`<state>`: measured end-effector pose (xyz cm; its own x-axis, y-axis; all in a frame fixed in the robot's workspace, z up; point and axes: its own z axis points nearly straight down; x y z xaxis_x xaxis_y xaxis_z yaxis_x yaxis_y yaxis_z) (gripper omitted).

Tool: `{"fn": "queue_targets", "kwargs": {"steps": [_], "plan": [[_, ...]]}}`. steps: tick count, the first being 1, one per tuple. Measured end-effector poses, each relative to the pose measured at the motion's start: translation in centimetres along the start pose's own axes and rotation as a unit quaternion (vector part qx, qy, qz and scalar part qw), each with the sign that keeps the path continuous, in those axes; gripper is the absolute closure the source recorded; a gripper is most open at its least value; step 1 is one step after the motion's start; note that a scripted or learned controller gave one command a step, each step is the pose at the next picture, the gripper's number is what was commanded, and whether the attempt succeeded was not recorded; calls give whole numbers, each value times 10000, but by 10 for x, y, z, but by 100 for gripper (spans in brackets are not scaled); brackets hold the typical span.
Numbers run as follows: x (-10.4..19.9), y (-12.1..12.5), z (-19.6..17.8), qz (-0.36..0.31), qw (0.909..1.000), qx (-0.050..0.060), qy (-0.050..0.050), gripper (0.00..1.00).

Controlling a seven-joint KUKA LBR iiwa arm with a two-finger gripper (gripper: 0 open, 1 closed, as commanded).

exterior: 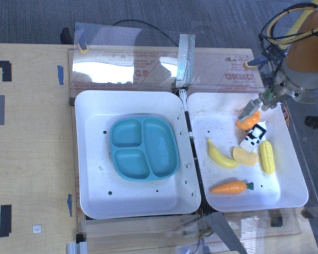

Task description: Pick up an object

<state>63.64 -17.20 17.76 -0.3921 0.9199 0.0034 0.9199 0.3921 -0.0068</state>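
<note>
I've got the gripper (253, 111) low over the right bin (294, 192), near its back edge, right at the orange piece (247, 123); I can't tell how it's set. Banana (221, 156), corn (267, 156), carrot (230, 188) towards the front. Left bin (90, 189): 1 blue tray (144, 147).

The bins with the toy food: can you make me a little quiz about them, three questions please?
1. True or false: the blue plate lies in the bin on the view's left.
2. Which toy lies nearest the front edge of the bin on the view's right? A) banana B) carrot C) corn cob
3. Fill in: the gripper hangs just above an ______ toy.

Key: 1 true. 2 B. 3 orange.
</note>
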Motion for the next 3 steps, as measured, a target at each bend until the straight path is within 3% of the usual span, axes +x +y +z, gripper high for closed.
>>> {"fn": "queue_targets", "kwargs": {"steps": [1,2,3], "plan": [[-33,13,92,1,10000,-8,32,0],[-34,15,79,-3,10000,-45,-1,100],[-13,15,-31,-144,9998,-106,-74,100]]}}
